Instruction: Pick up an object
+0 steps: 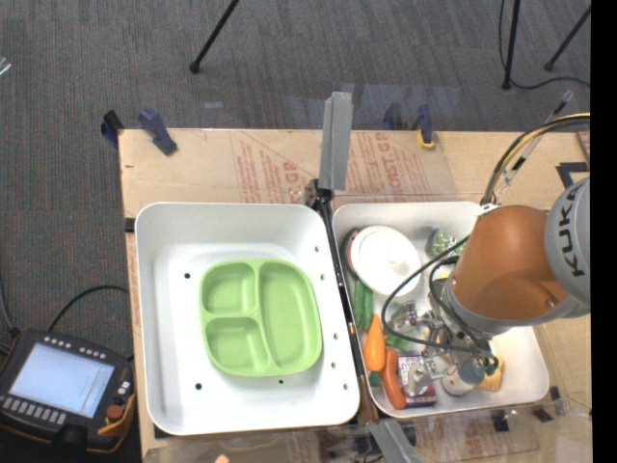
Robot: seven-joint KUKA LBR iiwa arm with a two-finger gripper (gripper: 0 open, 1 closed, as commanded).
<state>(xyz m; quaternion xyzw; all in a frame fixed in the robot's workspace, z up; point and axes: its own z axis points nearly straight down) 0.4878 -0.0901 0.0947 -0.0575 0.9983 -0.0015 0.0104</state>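
Observation:
My gripper (436, 363) hangs low over the front part of the right bin (528, 379), under the orange wrist band and a tangle of cables. Just below it lie a small dark-and-red packet (415, 379) and a grey round piece (461, 376). Left of the gripper an orange carrot-shaped toy (375, 343) lies beside a long green toy (362, 305). A white round dish (386, 258) sits at the back of this bin, with a green patterned object (443, 242) to its right. I see nothing clearly between the fingers.
The left bin (164, 258) holds a light green divided plate (260, 316). A yellow piece (495, 376) peeks out beside the gripper on the right. A grey post (335, 148) stands behind the wall between the bins. A teach pendant (63, 384) lies on the floor at left.

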